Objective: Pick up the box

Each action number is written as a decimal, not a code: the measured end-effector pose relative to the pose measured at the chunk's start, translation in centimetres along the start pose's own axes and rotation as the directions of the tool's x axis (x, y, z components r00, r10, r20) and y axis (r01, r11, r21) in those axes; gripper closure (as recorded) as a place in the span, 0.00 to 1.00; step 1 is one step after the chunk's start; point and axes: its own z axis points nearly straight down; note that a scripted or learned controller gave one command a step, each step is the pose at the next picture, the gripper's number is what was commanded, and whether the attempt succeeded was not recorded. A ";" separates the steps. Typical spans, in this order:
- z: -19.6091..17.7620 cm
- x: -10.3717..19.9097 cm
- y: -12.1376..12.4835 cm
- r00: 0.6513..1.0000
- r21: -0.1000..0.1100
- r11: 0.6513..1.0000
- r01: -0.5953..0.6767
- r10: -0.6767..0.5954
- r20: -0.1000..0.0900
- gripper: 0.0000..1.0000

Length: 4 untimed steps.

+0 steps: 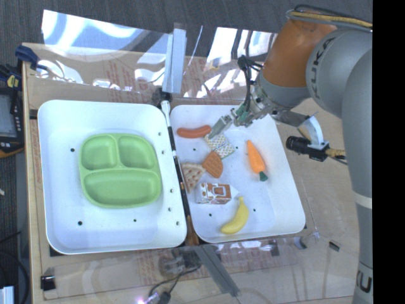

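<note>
The box, small and white with orange-brown print, lies in the front middle of the right bin. It sits between a waffle piece and a banana. My gripper reaches down into the back of that bin, between a sausage and a small checkered packet. Its tip is just behind the packet, well behind the box and apart from it. I see nothing held.
The right bin also holds an orange carrot and a round brown biscuit. A green three-compartment plate lies in the left bin. A raised divider separates the bins.
</note>
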 end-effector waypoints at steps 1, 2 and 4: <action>10.6 -5.2 -2.0 0.999 -0.009 0.999 0.043 -0.043 0.007 0.00; 9.4 -5.2 -1.8 0.999 -0.009 0.999 0.047 -0.047 0.009 1.00; 8.4 -5.3 -1.7 0.999 -0.010 0.999 0.051 -0.051 0.012 1.00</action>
